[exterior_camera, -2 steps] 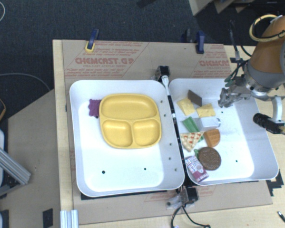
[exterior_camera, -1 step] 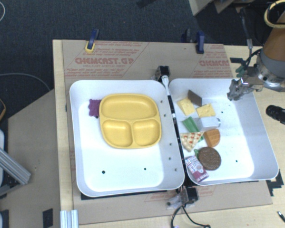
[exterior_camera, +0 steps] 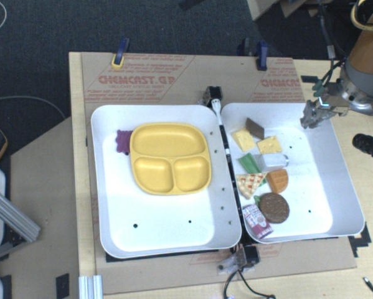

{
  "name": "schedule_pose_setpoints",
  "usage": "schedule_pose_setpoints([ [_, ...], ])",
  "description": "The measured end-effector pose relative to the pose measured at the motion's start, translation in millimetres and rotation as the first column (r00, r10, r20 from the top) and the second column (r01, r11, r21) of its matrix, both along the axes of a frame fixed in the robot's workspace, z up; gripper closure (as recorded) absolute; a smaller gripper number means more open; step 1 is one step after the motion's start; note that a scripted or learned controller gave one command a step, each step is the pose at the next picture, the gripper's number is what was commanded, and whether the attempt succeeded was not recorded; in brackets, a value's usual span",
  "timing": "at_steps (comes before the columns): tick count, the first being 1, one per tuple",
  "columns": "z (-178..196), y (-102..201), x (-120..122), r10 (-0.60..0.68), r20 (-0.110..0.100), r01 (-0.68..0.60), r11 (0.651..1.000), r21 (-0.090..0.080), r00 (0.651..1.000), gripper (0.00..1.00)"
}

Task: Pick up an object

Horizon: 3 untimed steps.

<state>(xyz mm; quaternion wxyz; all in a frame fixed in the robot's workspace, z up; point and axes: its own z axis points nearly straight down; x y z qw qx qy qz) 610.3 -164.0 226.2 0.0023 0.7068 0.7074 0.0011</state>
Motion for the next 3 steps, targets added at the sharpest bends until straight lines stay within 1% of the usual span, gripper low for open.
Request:
schedule_pose_setpoints([
  [1,10.0,55.8,0.1,0.003,-0.005,-0.003,1.0,0.003,1.0,1.0],
  [2,4.6,116.0,6.1,0.006,-0.007,-0.006,1.0,0.004,1.0,1.0],
  [3,5.3,158.4,-6.9,0.002,-0.008,-0.002,1.0,0.003,1.0,1.0],
])
